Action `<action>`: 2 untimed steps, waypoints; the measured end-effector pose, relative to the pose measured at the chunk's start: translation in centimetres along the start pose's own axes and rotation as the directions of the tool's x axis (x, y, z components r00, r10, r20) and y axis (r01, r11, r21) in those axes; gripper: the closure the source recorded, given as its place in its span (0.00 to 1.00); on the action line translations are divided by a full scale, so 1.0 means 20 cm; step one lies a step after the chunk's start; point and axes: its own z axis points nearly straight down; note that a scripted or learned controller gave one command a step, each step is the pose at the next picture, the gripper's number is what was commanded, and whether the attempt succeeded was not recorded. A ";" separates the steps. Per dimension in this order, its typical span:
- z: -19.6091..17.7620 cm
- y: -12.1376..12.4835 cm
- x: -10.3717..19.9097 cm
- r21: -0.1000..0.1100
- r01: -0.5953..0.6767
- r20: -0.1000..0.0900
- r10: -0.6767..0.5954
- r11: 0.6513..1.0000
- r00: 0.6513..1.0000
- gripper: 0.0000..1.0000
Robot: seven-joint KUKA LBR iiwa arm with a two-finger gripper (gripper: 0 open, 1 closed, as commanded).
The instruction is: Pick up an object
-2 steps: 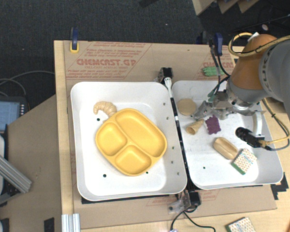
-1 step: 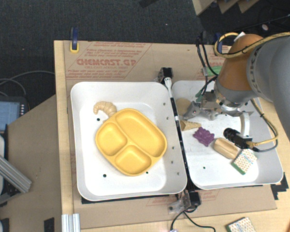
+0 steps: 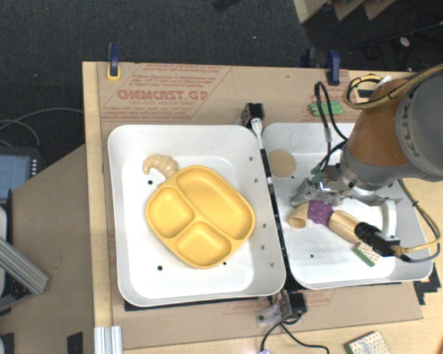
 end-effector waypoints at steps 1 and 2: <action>-0.01 0.33 -0.05 -0.012 0.005 0.003 -0.005 1.000 1.000 0.00; 0.00 -0.17 -0.10 0.002 -0.002 0.000 0.002 1.000 1.000 0.00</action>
